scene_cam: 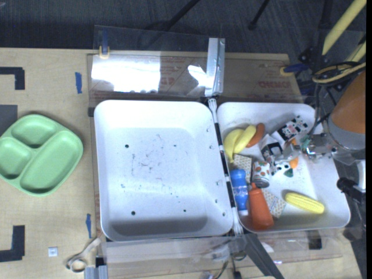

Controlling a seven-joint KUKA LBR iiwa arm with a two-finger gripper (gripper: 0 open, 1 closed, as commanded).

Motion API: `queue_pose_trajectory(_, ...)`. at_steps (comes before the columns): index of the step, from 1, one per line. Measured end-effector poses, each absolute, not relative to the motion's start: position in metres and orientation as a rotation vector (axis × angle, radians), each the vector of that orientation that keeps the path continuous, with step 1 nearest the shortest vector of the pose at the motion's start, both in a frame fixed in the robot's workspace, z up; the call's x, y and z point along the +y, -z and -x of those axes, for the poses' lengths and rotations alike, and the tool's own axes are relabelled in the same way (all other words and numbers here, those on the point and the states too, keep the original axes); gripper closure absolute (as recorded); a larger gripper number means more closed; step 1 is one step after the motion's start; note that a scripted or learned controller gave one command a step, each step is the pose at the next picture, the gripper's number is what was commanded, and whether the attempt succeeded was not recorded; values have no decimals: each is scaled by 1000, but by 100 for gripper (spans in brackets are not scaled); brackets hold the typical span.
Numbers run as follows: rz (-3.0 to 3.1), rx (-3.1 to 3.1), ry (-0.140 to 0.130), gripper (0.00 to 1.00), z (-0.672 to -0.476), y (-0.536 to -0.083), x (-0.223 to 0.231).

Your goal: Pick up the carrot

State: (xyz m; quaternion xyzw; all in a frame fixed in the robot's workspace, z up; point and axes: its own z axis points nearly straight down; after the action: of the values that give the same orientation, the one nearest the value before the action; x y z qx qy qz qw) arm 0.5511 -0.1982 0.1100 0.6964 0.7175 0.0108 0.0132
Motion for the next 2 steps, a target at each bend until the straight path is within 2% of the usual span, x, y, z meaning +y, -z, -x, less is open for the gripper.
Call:
queue_pose_trajectory(1,-1917,2451,-28,0,-585,-106,-203)
queue_pose_trajectory(2,-1970,2445,-1,0,-570,-182,-223)
